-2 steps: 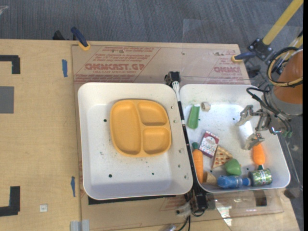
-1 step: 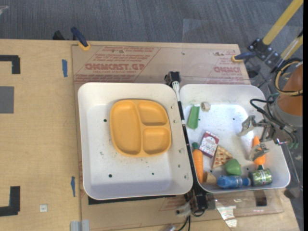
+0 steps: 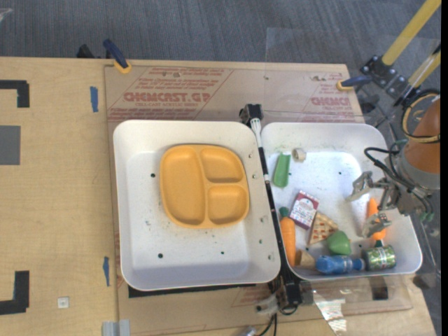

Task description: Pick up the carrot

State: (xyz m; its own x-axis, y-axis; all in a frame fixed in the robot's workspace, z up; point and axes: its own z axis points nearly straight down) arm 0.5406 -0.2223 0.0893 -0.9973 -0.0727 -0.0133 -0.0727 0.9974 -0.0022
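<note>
The carrot [image 3: 288,238] is orange and lies lengthwise against the left wall of the right bin [image 3: 329,133], near its front. My gripper [image 3: 370,204] hangs over the right side of that bin, well to the right of the carrot and apart from it. Its fingers [image 3: 361,186] are spread open. A small orange bit shows between them, and I cannot tell what it is. The carrot is not in the gripper.
In the right bin lie a green stick [image 3: 281,170], a small red-and-white box [image 3: 304,209], a sandwich wedge [image 3: 321,228], a green pepper [image 3: 339,243], a blue bottle [image 3: 338,264] and a green can [image 3: 381,258]. The left bin [image 3: 133,187] holds a yellow divided plate [image 3: 204,185].
</note>
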